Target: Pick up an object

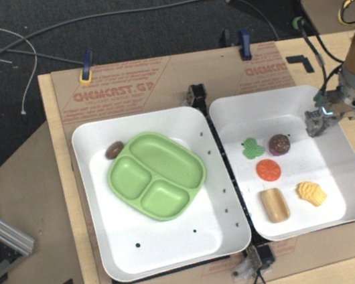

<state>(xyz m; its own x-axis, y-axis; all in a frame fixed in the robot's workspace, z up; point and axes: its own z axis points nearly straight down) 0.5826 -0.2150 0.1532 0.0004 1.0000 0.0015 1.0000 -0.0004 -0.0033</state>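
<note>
The right bin (312,97) holds a green leafy piece (252,149), a dark purple round item (279,145), a red-orange disc (268,170), a tan bread-like block (275,204) and a yellow ridged piece (312,193). My gripper (315,122) hangs at the bin's right rim, to the right of the purple item and apart from it. Nothing shows between its fingers. The arm comes in from the right edge of the camera view.
The left bin (109,218) carries a green sectioned plate (157,175) with a small brown item (114,150) beside its upper left edge. Blue clamps (86,66) (245,44) hold the cardboard base at the back. Cables run across the dark floor behind.
</note>
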